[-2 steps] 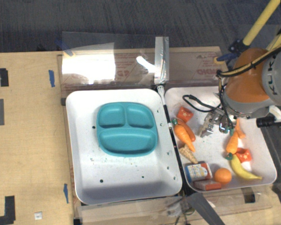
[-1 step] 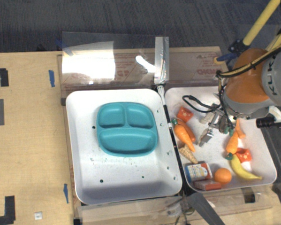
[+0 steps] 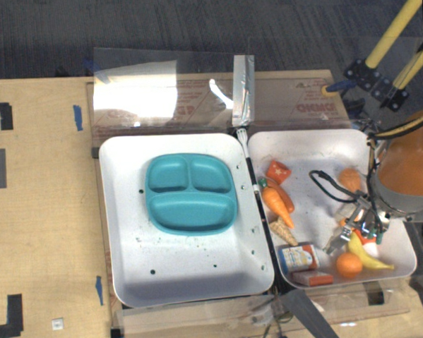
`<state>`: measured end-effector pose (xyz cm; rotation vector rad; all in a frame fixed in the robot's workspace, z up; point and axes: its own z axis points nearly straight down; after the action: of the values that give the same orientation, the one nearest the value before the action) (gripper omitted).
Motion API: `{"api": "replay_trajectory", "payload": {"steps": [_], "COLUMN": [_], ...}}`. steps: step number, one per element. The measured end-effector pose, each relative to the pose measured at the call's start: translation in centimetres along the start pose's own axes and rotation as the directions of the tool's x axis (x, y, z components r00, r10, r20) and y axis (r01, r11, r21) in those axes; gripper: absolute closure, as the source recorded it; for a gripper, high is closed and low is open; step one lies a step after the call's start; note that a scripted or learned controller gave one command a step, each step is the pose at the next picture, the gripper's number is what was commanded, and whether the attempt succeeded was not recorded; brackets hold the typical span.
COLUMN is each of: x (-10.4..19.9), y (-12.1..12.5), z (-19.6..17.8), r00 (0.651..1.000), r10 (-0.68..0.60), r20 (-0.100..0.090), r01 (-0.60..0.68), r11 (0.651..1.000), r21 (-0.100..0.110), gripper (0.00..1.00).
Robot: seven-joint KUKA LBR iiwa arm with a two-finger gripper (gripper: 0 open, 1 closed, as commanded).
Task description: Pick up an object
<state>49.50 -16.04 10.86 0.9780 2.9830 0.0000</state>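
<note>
My gripper [image 3: 350, 229] hangs low over the right side of the right bin [image 3: 306, 147], below the orange band of the arm [image 3: 404, 169]. Just under it lie a yellow banana [image 3: 369, 257] and an orange fruit [image 3: 349, 265]. A second orange piece [image 3: 350, 179] lies behind the gripper, beside a black cable loop [image 3: 324, 183]. Along the bin's left side sit a red piece [image 3: 277, 172], a carrot [image 3: 277, 200] and a tan bread piece [image 3: 283, 231]. A small labelled can [image 3: 299, 257] and a flat red item [image 3: 313, 279] lie at the front.
The left bin [image 3: 122, 226] holds a teal divided plate [image 3: 191, 192]. A divider wall [image 3: 254, 198] separates the bins. Clear plastic sheeting and a metal strip [image 3: 243, 89] stand behind them. Yellow-handled tools [image 3: 392, 32] are at the top right.
</note>
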Motion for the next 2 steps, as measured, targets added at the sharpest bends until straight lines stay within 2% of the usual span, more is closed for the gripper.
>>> {"api": "replay_trajectory", "payload": {"steps": [1, 2], "x": [-4.7, -0.8], "y": [2.6, 1.3], "z": [2.0, 1.9], "r00": [0.999, 0.982], "r10": [0.037, 0.189], "r20": [0.007, 0.008], "r01": [-0.037, -0.189], "r11": [0.999, 0.982], "r21": [-0.003, -0.006], "gripper": [0.0, 0.0]}}
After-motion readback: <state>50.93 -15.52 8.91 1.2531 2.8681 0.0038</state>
